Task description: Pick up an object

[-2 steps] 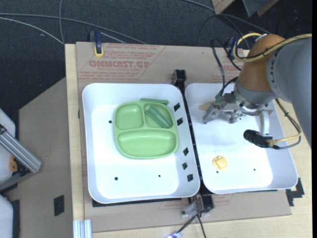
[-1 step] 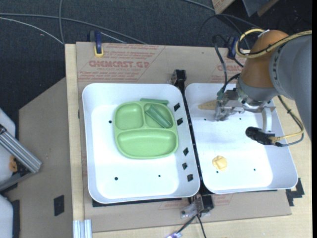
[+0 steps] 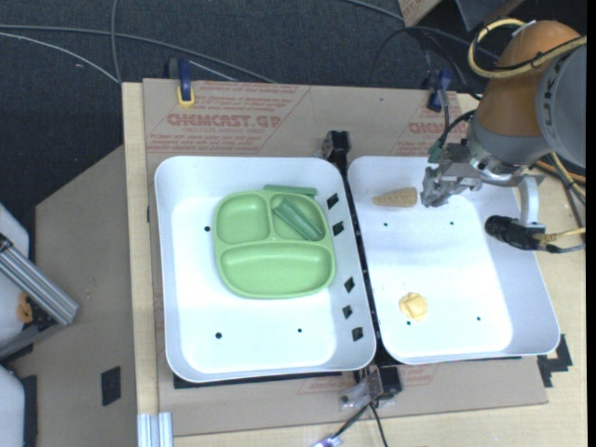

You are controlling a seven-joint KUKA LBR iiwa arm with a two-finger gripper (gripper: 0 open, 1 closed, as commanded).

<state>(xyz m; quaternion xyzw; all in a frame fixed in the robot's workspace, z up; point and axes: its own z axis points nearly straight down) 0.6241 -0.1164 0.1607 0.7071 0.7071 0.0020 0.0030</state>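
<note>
In the right bin [image 3: 503,277] a tan, cone-shaped piece [image 3: 395,197] lies near the far wall. A small yellow object [image 3: 413,305] rests toward the bin's near side. My gripper [image 3: 434,194] hangs low at the back of this bin, just right of the tan piece and close to touching it. The left bin [image 3: 186,277] holds a green divided plate [image 3: 274,246] with a darker green piece [image 3: 300,217] lying in its upper right compartment.
A black divider with clips [image 3: 350,250] runs between the two bins. Blue clamps [image 3: 185,80] hold the cardboard base at the back. A black cable connector [image 3: 510,231] juts over the right bin's right side.
</note>
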